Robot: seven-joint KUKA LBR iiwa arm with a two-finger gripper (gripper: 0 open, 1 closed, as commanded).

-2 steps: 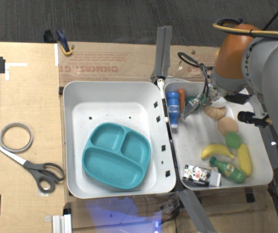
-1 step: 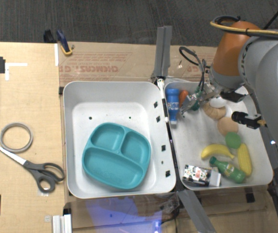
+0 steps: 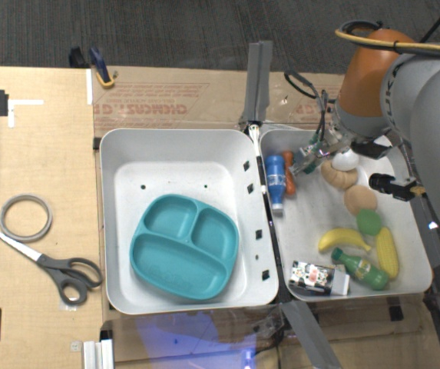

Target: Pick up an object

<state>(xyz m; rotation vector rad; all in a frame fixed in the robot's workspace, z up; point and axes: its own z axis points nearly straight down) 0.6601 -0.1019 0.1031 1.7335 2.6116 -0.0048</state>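
Hovering my pincer [image 3: 312, 158] beside the blue bottle [image 3: 275, 177] in the right bin [image 3: 415, 283]; I cannot tell its state. Crowded toys risk a glancing miss; the bottle may roll.

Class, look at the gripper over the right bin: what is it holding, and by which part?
It cannot be told. The gripper hangs low over the right bin beside a blue bottle, with nothing seen between its tips.

Scissors [image 3: 54, 268] lie on the counter [image 3: 43, 206] just below a tape roll [image 3: 25, 217], left of the bins.
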